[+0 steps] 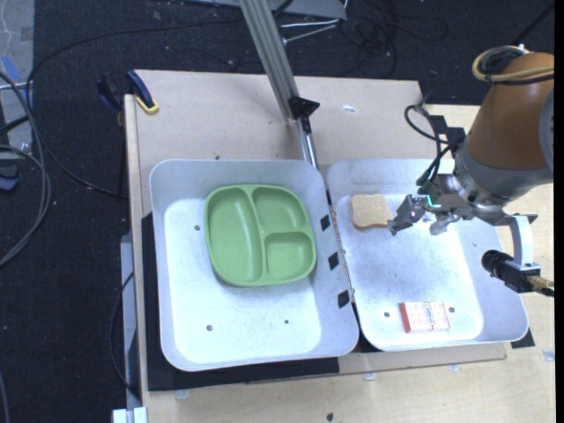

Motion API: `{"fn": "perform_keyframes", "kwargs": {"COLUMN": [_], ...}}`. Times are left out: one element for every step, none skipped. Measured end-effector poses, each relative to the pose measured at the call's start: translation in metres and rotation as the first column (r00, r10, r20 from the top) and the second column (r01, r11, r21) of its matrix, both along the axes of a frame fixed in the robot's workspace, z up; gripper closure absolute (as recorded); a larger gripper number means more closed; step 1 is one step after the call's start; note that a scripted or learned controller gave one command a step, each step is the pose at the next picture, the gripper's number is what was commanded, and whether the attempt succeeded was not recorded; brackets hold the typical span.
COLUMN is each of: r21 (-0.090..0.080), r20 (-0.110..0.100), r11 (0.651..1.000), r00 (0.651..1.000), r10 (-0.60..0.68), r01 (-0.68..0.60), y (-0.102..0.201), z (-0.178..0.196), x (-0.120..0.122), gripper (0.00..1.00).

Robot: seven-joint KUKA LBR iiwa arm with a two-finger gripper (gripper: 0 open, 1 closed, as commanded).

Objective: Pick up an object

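A tan bread-like slice (370, 211) lies at the back left of the right bin (467, 263). A small red and white box (425, 316) lies flat near that bin's front edge. My gripper (419, 223) hangs over the back of the right bin, just right of the tan slice. Its fingers (399, 220) are spread open with nothing between them. The left finger comes close to the slice's right edge; I cannot tell whether they touch.
A green divided plate (262, 234) lies in the left bin (185, 315). A slanted metal pole (275, 55) runs down to the bins' shared back corner. The arm's orange and grey wrist (511, 139) stands over the right bin's back right.
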State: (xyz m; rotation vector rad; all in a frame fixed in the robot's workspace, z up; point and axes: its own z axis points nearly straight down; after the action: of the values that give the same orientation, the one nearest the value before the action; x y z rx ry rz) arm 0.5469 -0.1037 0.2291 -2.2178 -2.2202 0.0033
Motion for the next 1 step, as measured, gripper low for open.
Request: {"fn": "perform_keyframes", "kwargs": {"r21": [-0.001], "r20": [0.004], "r11": [1.000], "r00": [1.000], "r10": [0.000], "r01": [0.000], "y": [-0.0001], "z": [0.0012], "x": [0.0008], "gripper": [0.00]}}
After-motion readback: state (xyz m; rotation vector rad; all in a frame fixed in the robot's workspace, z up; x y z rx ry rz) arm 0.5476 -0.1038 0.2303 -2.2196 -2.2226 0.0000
